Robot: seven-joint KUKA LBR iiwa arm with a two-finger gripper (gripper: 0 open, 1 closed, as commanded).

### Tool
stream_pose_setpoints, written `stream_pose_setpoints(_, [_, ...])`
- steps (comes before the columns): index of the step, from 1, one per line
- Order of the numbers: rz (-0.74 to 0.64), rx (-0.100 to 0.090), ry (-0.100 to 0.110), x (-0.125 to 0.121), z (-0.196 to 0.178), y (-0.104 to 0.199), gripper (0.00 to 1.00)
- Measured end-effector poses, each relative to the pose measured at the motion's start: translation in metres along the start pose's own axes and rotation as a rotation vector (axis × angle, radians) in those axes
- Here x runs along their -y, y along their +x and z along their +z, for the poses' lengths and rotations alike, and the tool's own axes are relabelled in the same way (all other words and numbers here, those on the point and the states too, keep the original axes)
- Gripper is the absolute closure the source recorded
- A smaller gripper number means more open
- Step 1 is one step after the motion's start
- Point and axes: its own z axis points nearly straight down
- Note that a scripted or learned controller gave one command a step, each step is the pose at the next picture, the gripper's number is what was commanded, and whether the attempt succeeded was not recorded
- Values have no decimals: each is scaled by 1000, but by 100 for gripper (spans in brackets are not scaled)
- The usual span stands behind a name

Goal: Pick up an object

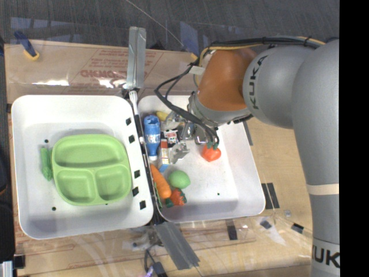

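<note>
My gripper (188,138) hangs low over the middle of the right bin (242,180), under the orange wrist band. Just to its right lies a small red and orange toy with a green top (211,153), close to the gripper but not visibly held. To the gripper's left, along the bin's left wall, stands a blue bottle (151,133) with small red and white pieces (169,138) beside it. Below the gripper lie a green round toy (179,179), an orange carrot (161,182) and a red piece (177,198).
The left bin (29,212) holds a light green divided plate (90,169) with a darker green piece (45,162) at its left side. A grey divider clip (136,56) stands at the back between the bins. The arm covers the right bin's back.
</note>
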Motion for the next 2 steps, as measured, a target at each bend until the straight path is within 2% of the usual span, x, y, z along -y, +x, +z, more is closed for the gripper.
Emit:
stream_pose_setpoints(1, [41,6,1,0,10,-10,0])
stream_pose_setpoints(2, [121,0,3,2,11,-19,0])
